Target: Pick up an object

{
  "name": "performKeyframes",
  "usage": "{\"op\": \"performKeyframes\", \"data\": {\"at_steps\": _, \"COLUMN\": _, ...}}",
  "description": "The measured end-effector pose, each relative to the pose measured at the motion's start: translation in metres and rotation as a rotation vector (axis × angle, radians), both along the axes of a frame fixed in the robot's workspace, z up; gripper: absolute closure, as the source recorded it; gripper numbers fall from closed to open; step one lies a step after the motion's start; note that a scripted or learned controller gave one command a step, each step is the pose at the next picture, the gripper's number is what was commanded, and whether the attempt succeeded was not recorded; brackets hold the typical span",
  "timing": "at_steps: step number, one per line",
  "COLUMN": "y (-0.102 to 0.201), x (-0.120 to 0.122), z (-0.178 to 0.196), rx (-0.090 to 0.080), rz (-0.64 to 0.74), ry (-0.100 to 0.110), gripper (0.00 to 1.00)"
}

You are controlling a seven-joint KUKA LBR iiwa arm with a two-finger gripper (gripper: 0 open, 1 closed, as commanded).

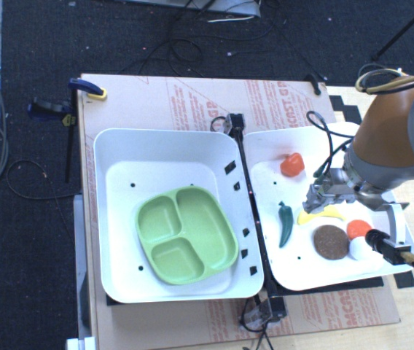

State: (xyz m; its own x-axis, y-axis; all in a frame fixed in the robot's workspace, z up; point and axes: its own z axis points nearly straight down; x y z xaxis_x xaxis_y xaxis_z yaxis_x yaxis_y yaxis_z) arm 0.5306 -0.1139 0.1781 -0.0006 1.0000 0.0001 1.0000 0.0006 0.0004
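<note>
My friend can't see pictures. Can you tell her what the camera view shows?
A grey and orange robot arm lowers its hand over a yellow banana in the right white bin, beside a green pepper, red tomato and brown cookie. The left bin holds a green divided plate.
</note>
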Motion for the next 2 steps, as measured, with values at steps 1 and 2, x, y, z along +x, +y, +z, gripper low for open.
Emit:
{"op": "performKeyframes", "data": {"at_steps": 1, "y": 0.003, "x": 0.0, "z": 0.04, "rx": 0.0, "rz": 0.0, "ry": 0.0, "gripper": 1.0}}
{"op": "performKeyframes", "data": {"at_steps": 2, "y": 0.01, "x": 0.007, "z": 0.096, "rx": 0.0, "rz": 0.001, "ry": -0.002, "gripper": 1.0}}
